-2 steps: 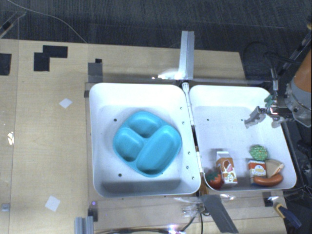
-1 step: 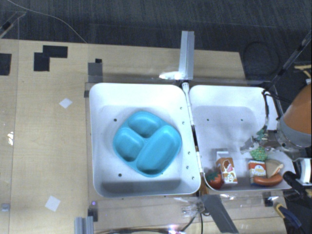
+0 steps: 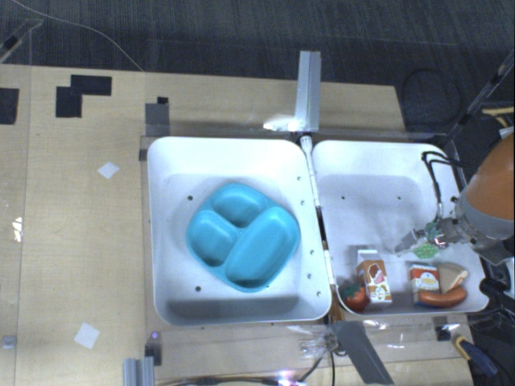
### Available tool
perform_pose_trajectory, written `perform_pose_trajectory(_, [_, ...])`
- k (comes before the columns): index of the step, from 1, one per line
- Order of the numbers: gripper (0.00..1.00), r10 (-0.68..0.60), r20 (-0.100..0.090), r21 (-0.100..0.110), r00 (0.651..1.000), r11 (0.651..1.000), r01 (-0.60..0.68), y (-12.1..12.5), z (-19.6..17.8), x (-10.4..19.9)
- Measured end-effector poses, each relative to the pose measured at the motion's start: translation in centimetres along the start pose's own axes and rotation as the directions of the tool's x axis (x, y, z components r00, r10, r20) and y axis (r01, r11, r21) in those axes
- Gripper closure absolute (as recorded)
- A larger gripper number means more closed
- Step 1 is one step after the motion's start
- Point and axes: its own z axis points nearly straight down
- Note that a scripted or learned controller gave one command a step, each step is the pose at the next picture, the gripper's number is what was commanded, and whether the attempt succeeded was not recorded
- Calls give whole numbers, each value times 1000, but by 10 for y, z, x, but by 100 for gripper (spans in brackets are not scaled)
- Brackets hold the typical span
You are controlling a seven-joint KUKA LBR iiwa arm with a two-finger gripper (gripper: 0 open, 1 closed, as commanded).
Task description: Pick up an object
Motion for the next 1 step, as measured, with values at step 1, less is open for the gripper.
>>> perform_pose_trajectory(1, [100,0,12,-16,1000,1000,0,5,-15,-3])
